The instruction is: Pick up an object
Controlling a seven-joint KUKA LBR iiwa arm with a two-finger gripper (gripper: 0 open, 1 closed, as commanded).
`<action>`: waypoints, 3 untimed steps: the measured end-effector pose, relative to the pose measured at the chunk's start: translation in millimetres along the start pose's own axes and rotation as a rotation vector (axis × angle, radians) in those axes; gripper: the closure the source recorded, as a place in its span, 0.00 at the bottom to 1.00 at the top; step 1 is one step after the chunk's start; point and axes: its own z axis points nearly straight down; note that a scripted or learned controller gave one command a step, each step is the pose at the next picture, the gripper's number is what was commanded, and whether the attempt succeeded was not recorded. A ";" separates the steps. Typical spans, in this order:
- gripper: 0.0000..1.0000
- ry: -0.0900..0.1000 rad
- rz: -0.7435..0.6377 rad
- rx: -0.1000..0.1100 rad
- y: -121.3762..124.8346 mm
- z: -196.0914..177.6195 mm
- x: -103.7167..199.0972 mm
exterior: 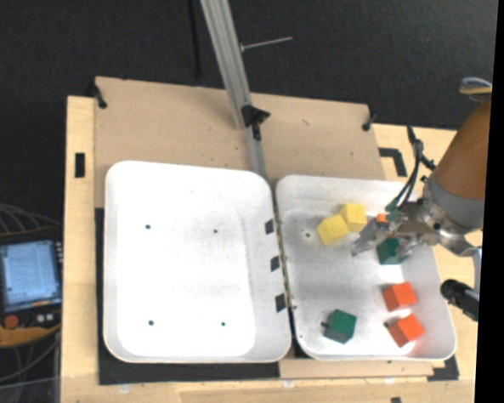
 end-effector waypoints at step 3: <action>1.00 0.002 0.006 -0.008 -10.8 100.9 -0.3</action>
